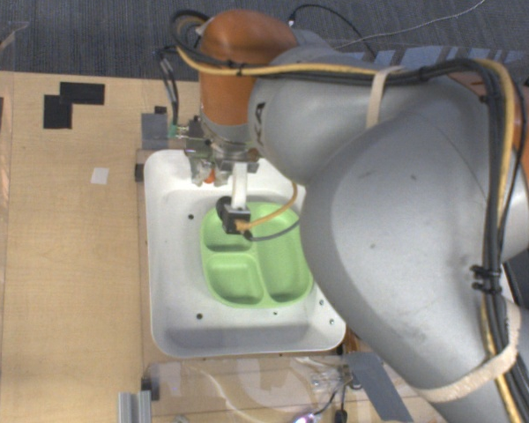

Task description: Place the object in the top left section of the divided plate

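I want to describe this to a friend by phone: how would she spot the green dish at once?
Find the wooden bench, then the shallow white bin on it, partly under the big grey arm. Inside lies the divided plate: the one lime-green thing there, moulded into compartments, against the bin's plain white floor.

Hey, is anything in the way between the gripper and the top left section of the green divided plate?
Nothing visible blocks it. The gripper hangs just above the green plate at its upper end in the white bin, and the top left section beneath it looks bare. The arm hides the plate's right edge.
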Controlling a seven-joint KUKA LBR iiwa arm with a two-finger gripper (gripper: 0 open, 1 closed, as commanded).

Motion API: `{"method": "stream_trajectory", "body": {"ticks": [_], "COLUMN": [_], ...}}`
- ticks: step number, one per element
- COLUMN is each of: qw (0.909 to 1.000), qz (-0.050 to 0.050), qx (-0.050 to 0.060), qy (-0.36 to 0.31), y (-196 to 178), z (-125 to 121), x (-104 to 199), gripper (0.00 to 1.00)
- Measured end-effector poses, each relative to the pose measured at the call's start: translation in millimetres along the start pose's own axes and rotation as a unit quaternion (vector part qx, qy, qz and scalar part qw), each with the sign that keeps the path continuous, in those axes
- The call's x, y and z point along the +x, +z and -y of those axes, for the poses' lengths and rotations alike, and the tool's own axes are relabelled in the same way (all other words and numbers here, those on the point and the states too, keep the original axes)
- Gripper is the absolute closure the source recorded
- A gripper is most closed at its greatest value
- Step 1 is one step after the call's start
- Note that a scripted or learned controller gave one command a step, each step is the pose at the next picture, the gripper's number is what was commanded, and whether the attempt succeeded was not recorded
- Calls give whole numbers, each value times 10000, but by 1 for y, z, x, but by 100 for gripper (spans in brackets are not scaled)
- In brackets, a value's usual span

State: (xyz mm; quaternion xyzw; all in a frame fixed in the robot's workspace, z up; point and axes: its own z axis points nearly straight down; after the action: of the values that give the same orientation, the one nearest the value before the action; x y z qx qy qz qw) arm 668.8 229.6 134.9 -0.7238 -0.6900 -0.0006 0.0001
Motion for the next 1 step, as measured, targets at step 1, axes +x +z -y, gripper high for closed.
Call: {"method": "stream_trajectory", "body": {"ticks": [1], "qw": [9869], "qz": [-12], "qx": [-6], "qy": [-1614], "y": [17], "z": [0], "x": [8], "gripper": [100]}}
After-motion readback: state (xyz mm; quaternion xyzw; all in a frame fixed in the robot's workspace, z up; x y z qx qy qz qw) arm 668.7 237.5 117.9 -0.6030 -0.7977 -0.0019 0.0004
